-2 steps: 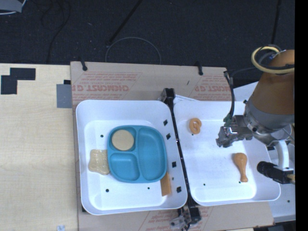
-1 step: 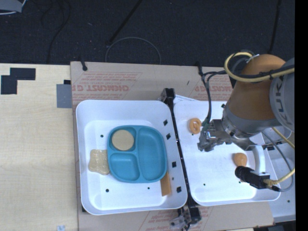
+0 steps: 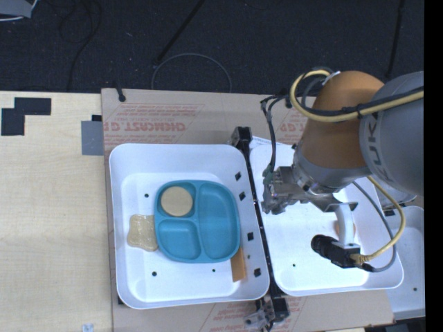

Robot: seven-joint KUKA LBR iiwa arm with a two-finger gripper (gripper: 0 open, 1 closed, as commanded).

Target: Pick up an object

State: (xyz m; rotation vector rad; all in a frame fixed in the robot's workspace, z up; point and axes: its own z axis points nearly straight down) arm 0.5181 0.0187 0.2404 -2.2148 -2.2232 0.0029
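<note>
Arm [image 3: 346,137]: we see it bent low over the right bin [image 3: 311,282].
Gripper [image 3: 273,196]: near that bin's left wall.
Jaws: we cannot tell.

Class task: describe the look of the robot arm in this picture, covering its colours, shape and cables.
The arm has rounded grey casing with a bulbous orange band above the wrist. Yellow and black cables loop around it. The gripper end is dark metal.
</note>
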